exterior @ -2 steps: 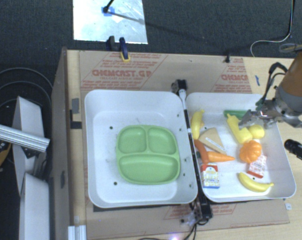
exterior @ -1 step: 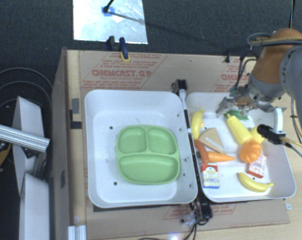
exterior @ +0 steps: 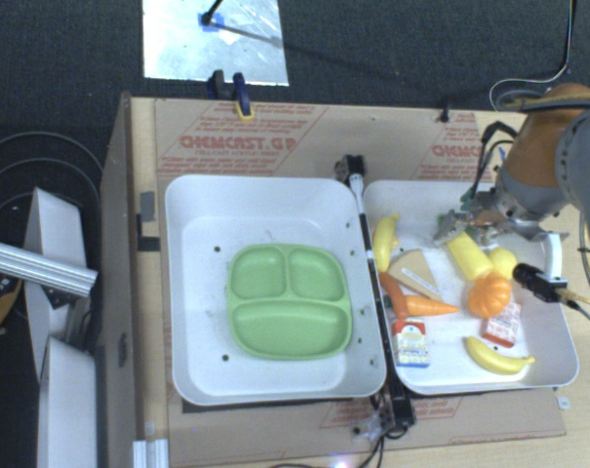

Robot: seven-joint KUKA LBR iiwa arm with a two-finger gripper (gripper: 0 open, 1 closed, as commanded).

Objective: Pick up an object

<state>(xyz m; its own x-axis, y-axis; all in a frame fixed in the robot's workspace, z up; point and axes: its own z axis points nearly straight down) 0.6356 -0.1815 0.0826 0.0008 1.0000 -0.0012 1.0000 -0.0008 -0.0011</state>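
Arm over right white bin (exterior: 568,354), toys beneath.
Gripper (exterior: 457,224) just beside the yellow plastic cylinder (exterior: 467,255), above the orange ball (exterior: 490,295); jaw state: cannot tell.

Arm (exterior: 558,154) cut off at right edge. Gripper (exterior: 460,224) too small and cluttered to read. Carton (exterior: 411,342) label illegible.

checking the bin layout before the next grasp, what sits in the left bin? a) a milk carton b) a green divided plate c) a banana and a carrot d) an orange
b: the left bin holds the green divided plate, while the bananas, carrot and orange all lie in the right bin.
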